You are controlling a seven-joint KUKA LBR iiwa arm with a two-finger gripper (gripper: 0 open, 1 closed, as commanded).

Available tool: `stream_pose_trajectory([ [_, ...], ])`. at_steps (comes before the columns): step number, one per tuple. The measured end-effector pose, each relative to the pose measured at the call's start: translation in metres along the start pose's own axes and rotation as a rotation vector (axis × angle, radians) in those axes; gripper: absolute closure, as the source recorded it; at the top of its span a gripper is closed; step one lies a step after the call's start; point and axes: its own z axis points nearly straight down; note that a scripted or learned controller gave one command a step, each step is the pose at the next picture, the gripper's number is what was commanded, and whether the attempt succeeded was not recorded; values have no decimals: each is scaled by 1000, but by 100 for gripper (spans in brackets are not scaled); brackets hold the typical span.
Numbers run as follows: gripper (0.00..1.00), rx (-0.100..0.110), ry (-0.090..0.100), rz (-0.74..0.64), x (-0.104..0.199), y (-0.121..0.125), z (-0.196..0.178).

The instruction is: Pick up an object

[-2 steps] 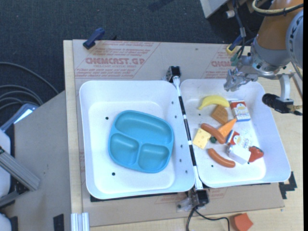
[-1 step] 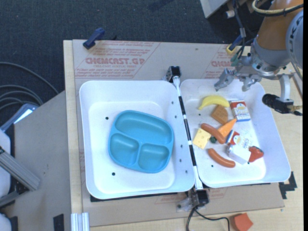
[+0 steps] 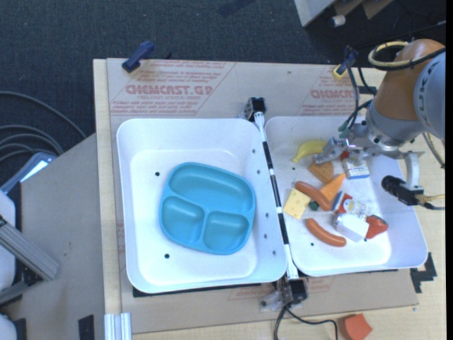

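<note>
The tray [image 3: 207, 209] looked smooth blue plastic with a soft sheen. Both bins [image 3: 134, 190] were glossy white plastic. The bench [image 3: 177, 91] appeared matt printed cardboard. The arm [image 3: 407, 83] looked satin orange and grey.

Robotics lab, test cell. Desk [image 3: 212, 83] is a board faced with printed cardboard, two shallow white bins [image 3: 134, 190] clamped side by side on it. Dark carpet floor [image 3: 106, 13] at 12 o'clock, loose cables [image 3: 28, 129] at 9 o'clock, more wiring at the 6 o'clock edge. Grey KUKA arm [image 3: 410, 83] with orange band at 3 o'clock. Right bin holds plastic toy food [image 3: 318, 195], left a blue divided tray [image 3: 207, 208].
</note>
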Motion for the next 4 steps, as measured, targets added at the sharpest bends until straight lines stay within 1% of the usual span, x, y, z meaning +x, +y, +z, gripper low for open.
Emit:
stream_pose_trajectory([
  [1, 0, 24, 2, -4, 3, 36, 8],
  [2, 100, 22, 5, -5, 5, 38, -3],
  [3, 0, 23, 5, -5, 5, 38, -3],
  [4, 0, -5, -2, -1, -16, -2, 6],
])
